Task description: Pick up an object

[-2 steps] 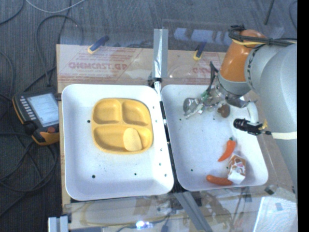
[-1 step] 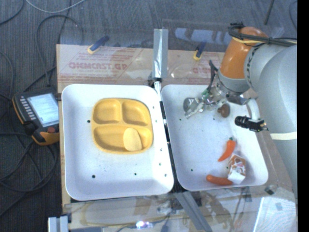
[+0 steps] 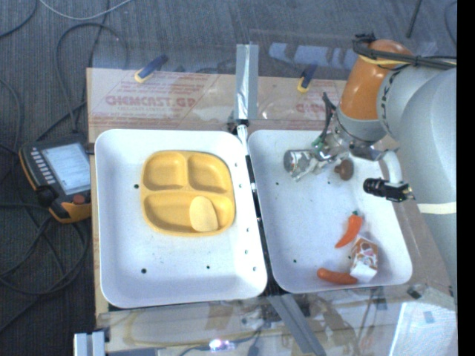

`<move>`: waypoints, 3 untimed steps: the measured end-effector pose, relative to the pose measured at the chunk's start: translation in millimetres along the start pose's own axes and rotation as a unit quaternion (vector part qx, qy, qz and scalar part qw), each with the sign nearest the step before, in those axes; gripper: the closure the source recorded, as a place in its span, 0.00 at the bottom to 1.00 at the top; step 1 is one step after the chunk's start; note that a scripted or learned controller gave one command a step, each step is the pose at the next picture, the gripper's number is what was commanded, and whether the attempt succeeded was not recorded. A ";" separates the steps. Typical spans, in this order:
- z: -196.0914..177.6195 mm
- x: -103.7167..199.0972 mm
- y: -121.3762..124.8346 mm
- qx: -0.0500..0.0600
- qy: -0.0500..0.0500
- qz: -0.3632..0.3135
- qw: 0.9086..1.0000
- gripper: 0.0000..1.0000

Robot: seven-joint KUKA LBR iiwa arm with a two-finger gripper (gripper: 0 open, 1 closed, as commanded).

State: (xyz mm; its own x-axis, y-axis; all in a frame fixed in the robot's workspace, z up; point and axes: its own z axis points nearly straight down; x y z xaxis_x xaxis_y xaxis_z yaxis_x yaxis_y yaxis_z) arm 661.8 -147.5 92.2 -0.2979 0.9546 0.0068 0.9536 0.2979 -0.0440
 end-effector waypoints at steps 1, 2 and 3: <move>-91.9 86.0 29.0 -0.020 -0.002 0.057 0.998 1.00; -92.3 85.5 29.2 -0.021 -0.003 0.058 0.998 0.00; -28.8 6.8 -39.3 -0.020 -0.002 0.128 0.992 0.00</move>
State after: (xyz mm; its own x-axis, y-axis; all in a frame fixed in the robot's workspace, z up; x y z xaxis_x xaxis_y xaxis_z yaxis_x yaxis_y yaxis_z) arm 623.5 -152.6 122.7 -0.0463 0.9989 -0.0031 0.9989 0.0463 -0.0038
